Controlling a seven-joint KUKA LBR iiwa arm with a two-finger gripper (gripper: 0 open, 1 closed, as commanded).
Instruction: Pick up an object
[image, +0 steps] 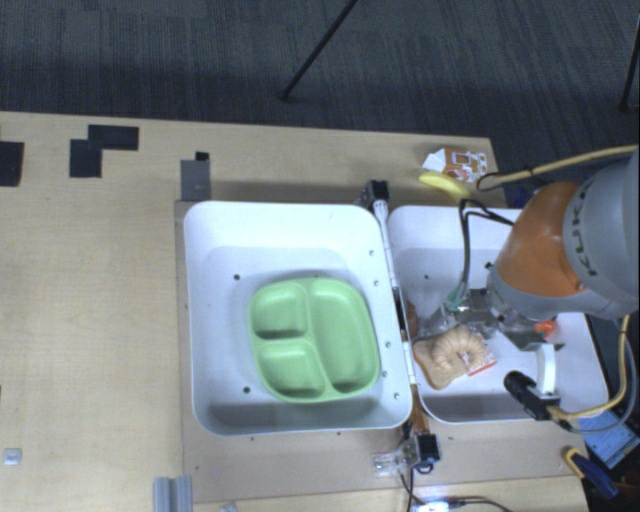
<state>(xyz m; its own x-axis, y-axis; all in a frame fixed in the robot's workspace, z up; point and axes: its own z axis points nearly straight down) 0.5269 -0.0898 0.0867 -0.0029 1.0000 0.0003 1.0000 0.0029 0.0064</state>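
A clear packet of tan, bread-like pieces with an orange label (455, 356) lies in the right bin (430, 245), near its front left corner. My gripper (466, 318) hangs under the grey and orange wrist, directly over the packet's far edge and very close to it. The wrist hides the point of contact. A small brown thing (410, 322) sits against the right bin's left wall, just left of the packet.
A green divided plate (313, 338) lies in the middle of the left bin (215, 250). A small yellow and white packet (452, 168) rests on the bench behind the right bin. The arm covers the right bin's right half.
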